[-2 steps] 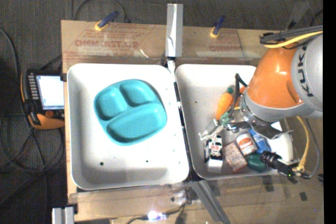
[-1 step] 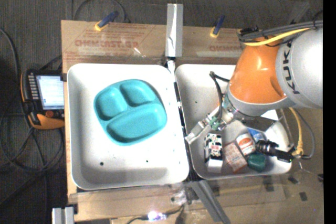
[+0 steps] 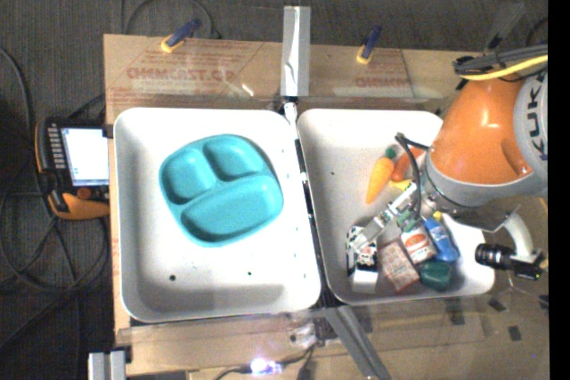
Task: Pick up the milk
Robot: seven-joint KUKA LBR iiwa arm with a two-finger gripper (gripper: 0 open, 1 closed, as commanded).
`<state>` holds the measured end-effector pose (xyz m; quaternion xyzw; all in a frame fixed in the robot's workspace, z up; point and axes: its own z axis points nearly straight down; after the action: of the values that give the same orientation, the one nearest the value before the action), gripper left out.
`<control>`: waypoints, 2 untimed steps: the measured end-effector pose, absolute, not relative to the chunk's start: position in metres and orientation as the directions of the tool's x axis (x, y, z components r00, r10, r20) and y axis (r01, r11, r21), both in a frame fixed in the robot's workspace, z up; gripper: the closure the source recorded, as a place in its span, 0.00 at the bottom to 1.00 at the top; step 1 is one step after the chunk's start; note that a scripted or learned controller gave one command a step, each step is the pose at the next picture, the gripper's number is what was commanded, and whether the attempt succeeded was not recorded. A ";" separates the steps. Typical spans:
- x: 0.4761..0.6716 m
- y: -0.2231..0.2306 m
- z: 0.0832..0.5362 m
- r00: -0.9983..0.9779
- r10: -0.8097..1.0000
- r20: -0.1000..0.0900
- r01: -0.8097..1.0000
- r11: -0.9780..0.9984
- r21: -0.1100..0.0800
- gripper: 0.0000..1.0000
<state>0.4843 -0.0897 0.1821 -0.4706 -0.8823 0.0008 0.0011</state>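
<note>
The milk (image 3: pixel 361 250) looks like a small white carton with dark markings. It lies at the front left of the right bin (image 3: pixel 331 191). My gripper (image 3: pixel 398 212) hangs low over that bin's front half, just right of and above the carton. The grey wrist and orange band (image 3: pixel 479 138) behind it cover the bin's right side. I see nothing held in the gripper.
Beside the milk lie a brown carton (image 3: pixel 398 268), a red and white packet (image 3: pixel 416 243), a blue item (image 3: pixel 442 241) and a green item (image 3: pixel 436 274). An orange carrot (image 3: pixel 380 176) lies further back. The left bin (image 3: pixel 134 280) holds a teal divided plate (image 3: pixel 223 188).
</note>
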 end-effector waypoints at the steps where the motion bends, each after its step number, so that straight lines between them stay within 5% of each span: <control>1: 0.484 -0.045 0.182 -0.670 0.743 0.002 0.743 0.670 -0.003 0.00; 2: 0.487 -0.104 0.104 -0.628 0.778 0.002 0.778 0.628 -0.002 0.00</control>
<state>0.4866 -0.1040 0.1041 -0.4314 -0.9021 0.0003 0.0014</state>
